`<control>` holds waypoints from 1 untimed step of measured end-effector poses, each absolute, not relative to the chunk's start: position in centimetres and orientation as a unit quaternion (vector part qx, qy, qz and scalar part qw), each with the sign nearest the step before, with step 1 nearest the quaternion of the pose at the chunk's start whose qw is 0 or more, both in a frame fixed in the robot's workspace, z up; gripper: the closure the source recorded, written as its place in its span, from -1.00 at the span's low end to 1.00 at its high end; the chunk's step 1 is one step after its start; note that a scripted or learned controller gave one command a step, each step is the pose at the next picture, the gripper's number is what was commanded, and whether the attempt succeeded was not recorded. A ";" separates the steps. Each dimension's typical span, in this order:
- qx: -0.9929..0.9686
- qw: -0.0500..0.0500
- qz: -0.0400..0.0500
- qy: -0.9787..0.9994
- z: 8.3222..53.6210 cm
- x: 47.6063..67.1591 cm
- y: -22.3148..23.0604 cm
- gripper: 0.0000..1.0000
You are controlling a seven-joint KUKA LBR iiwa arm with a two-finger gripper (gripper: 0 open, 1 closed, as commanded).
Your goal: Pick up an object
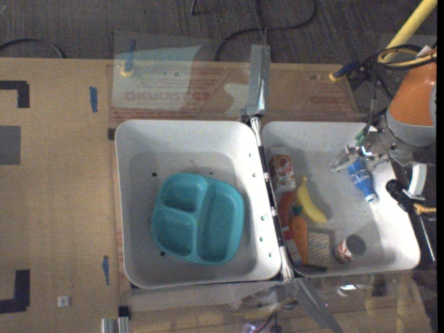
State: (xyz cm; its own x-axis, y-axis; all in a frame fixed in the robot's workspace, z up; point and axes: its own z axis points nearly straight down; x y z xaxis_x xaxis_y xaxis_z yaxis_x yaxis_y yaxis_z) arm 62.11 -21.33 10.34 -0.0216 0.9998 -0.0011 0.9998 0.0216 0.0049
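A teal tray (199,218) is lying in the left bin (132,144). Right of it, a banana (309,203) is waiting beside a carrot (299,232). The hand (361,159), clamped on a blue tube (362,179), should be lifting straight and slowly.

my one camera sat fixed above the bench (55,186), looking down at a slant on both bins, left bin (139,144) and right bin (395,248).

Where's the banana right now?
The banana lies in the right bin, near its left wall, just above the carrot and right of a small packet.
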 end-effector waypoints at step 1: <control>0.700 0.004 0.002 0.714 11.4 62.2 -21.4 1.00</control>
